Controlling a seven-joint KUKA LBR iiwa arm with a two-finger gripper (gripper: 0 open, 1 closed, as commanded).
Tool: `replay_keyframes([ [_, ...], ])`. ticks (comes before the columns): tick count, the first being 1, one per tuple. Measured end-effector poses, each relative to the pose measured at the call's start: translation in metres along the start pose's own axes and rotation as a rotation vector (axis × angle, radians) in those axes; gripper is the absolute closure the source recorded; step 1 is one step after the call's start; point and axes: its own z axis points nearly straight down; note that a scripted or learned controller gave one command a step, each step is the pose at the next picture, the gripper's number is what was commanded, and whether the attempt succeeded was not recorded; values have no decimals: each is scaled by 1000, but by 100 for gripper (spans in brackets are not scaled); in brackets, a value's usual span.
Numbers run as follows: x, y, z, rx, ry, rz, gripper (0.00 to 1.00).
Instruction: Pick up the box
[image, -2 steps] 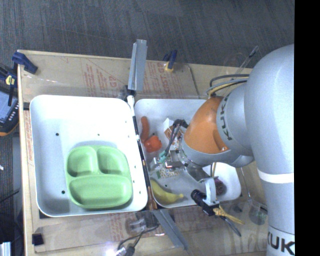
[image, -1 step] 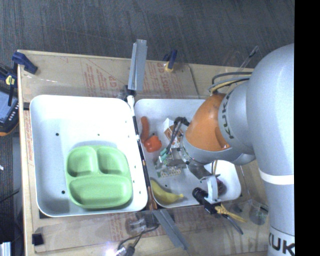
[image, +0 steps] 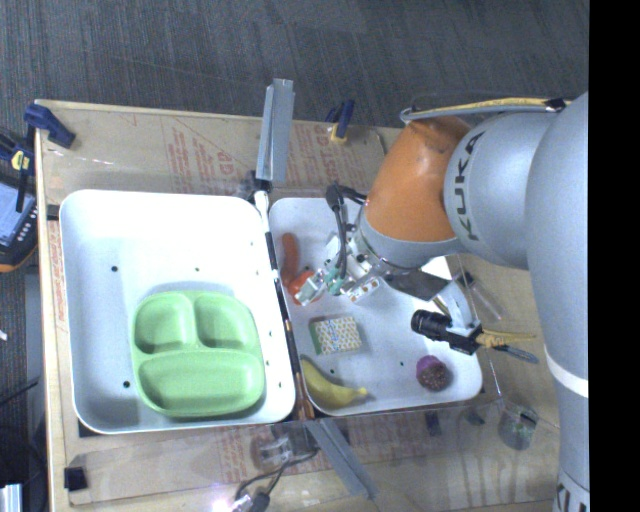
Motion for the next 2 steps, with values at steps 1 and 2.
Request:
replay_keyframes([
  [1,31,-11,-2,4,3,404,100],
  [2,31,-11,-2,5,4,404,0],
])
